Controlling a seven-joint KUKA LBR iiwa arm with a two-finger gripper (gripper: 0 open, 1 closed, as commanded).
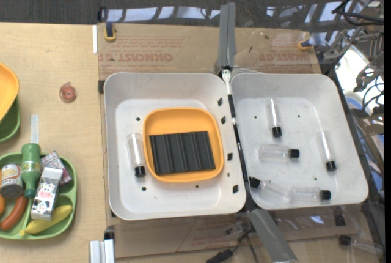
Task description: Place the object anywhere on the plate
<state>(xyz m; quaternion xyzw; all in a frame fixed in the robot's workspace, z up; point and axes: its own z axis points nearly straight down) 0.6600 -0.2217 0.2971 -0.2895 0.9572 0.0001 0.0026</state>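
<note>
Aiming for: plate [183,115], orange, lying flat in the middle of the left bin [120,96], with a dark ribbed insert [182,153] taking up most of its floor.
Reading the object as: tube [135,150], a judgement; it is lying in the left bin just beside the plate's left edge, off the rim and not on the plate.
Tube is looking: clear, slim, with a black cap [139,170] pointing toward the near side; it is lying on its side, roughly parallel to the plate's edge.
Why it is lying so: I am guessing a round body is settling flat and would be rolling easily if nudged.
Spares: more tubes [273,116] of the same kind are lying scattered in the right bin [305,87], well apart from the plate.
Jaws: I cannot tell whether they are spread or pressed together.
Task is standing: nothing is resting on the plate yet.
</note>
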